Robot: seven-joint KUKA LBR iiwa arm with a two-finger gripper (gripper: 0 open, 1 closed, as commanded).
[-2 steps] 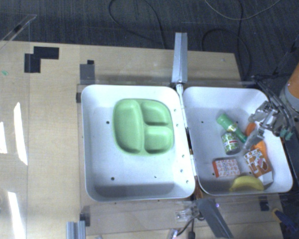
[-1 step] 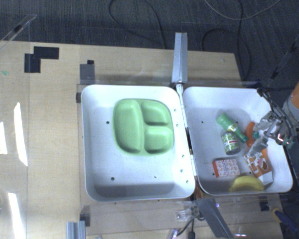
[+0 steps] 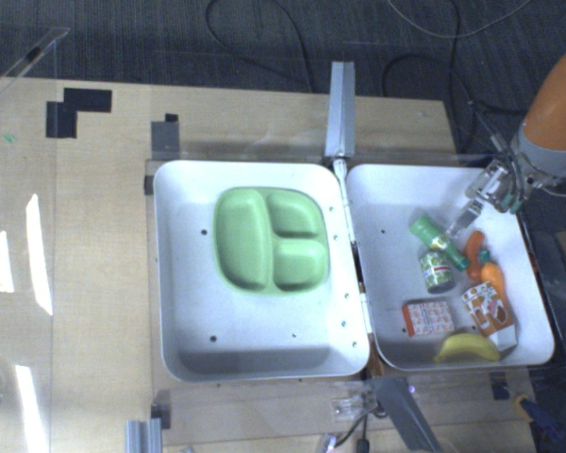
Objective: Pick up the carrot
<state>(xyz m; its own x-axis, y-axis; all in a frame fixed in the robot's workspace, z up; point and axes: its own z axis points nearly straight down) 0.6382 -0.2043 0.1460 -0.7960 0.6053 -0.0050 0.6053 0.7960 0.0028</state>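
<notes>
**Carrot not yet lifted**

Camera view: the carrot (image 3: 482, 259) lies in the right bin (image 3: 389, 345), near its right wall, between a green bottle (image 3: 438, 236) and a small carton (image 3: 488, 310). The gripper (image 3: 478, 203) hangs above the bin's upper right part, just above the bottle and the carrot; whether it is open cannot be told, and nothing shows in its hold. By my judgement the descent and the grasp are both left to do
</notes>
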